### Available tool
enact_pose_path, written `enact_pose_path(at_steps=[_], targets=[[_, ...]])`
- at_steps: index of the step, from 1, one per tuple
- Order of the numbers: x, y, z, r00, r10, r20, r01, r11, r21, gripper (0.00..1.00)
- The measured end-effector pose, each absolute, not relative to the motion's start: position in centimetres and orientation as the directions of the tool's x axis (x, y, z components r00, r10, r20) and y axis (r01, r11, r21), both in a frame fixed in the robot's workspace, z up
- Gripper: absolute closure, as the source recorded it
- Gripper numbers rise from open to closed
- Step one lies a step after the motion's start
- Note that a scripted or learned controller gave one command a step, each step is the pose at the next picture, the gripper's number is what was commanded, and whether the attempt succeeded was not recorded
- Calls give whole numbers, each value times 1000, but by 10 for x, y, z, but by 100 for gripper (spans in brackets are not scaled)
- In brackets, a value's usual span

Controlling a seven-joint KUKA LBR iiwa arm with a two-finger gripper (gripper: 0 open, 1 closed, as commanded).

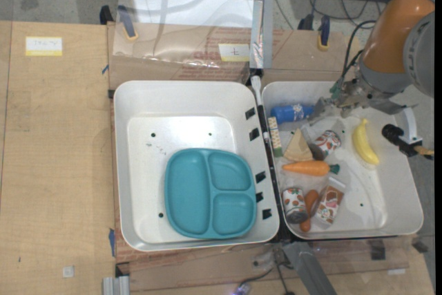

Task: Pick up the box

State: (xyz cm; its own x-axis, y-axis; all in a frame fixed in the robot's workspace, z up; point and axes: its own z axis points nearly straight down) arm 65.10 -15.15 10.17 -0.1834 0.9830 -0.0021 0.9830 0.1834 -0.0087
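A small brown and red carton box lies near the front of the right bin, next to a small can. A narrow patterned box stands against that bin's left wall. My gripper hangs low over the back middle of the right bin, between a blue bottle and a red and white can. It is well behind the carton box and to the right of the narrow box. Nothing shows in its grasp.
The right bin also holds a tan wedge, a carrot and a banana. A teal divided plate lies in the left bin. Cardboard and clear sheeting stand behind the bins.
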Motion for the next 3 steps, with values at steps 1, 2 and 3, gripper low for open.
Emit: enact_pose_path(at_steps=[1,2,3], targets=[[658,-78,97,-249,969,2,969,249,-2,0],[658,-79,107,-248,969,4,969,248,-5,100],[658,-79,107,-247,969,4,969,248,-5,0]])
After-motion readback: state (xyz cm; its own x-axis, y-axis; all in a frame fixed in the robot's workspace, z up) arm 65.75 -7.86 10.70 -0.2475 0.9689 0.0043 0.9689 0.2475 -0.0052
